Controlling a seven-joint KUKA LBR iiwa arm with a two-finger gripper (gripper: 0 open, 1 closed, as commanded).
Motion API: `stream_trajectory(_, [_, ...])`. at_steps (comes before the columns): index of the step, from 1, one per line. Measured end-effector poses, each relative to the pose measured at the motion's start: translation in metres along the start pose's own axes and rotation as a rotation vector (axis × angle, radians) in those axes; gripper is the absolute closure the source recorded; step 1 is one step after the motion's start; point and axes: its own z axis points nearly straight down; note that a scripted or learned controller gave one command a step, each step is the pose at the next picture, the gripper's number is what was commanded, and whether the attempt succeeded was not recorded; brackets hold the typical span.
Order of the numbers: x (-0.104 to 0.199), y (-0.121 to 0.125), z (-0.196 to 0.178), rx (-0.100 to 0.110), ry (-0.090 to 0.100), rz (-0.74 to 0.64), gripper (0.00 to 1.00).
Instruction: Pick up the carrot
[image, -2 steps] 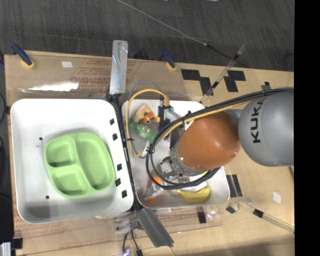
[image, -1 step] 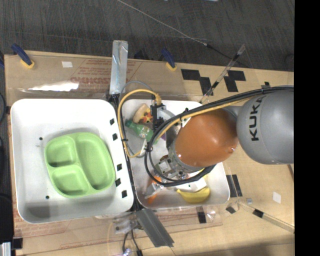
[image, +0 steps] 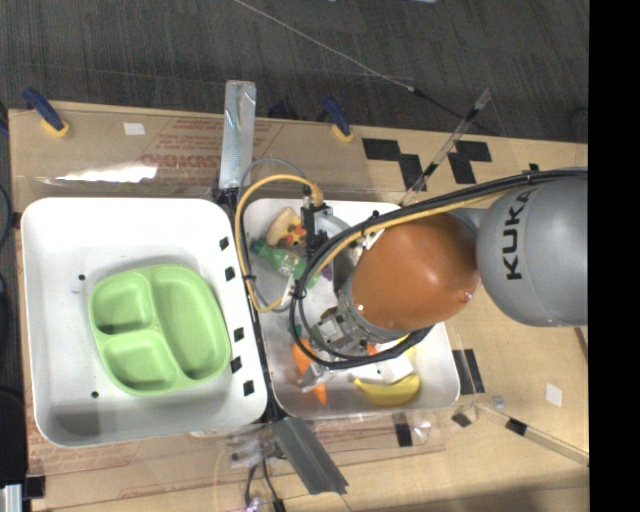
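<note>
Over the right bin (image: 445, 378), the arm (image: 530, 250) is reaching in low, with its orange wrist band (image: 415, 275) and a tangle of cables covering most of what's inside. The pincer (image: 318, 368) sits down near the front-left part of that bin, but it's mostly buried under the wrist, so whether it's released or clenched is honestly a cannot-tell from this angle.

The carrot (image: 304, 372) looks like the small orange bits poking out right beside the pincer, toward the bin's front-left corner, one piece just behind it and another just in front. Only slivers show, so how it's lying is hard to say. A banana (image: 388, 389) rests just to the carrot's right along the front wall of the bin, close enough to get in the way. Some mixed toy food (image: 283, 243) sits at the back of the same bin. The left bin (image: 50, 300) holds a green divided plate (image: 160, 325), well apart from the action.

Best guess on the step: the arm is down at the carrot, at or just around the grab. Nothing visible proves the carrot is actually between the tips. Next move probably calls for closing squarely on the carrot, then lifting straight up without dragging the banana along. Risk is a glancing pinch that lets it slip away.
</note>
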Motion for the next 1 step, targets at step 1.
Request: stream_trajectory(1, [0.0000,0.0032,-0.1391,0.010,0.011,0.107,1.00])
